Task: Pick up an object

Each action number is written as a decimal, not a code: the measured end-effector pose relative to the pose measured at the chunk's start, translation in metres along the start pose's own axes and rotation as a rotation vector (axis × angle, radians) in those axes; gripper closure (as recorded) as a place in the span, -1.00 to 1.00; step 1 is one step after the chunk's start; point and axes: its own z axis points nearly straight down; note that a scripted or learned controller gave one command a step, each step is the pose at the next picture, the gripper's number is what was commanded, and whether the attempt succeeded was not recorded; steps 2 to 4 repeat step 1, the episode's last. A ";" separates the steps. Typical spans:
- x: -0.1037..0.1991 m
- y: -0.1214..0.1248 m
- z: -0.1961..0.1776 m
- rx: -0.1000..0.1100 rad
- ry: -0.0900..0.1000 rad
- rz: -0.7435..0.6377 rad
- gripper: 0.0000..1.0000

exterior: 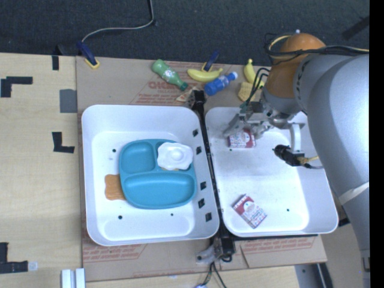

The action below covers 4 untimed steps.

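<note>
Gripper: the two-finger metal gripper (245, 126) hangs over the far-left part of the right white bin (312, 218); its fingers straddle a small red-and-white packet (241, 140), though actual contact is unclear.
Second packet: a red-and-white carton (249, 210) lies near the same bin's near edge.
Left white bin (96, 179): a blue divided plastic tray (157, 176) carries a white fried-egg toy (174, 156).

red print on cardboard sheet (157, 92) — illegible (too small), packet labels unreadable
</note>
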 end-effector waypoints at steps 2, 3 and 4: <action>-0.001 0.000 -0.010 0.001 -0.003 0.000 1.00; -0.001 0.000 -0.010 0.001 -0.003 0.000 1.00; -0.001 0.000 -0.010 0.001 -0.003 0.000 1.00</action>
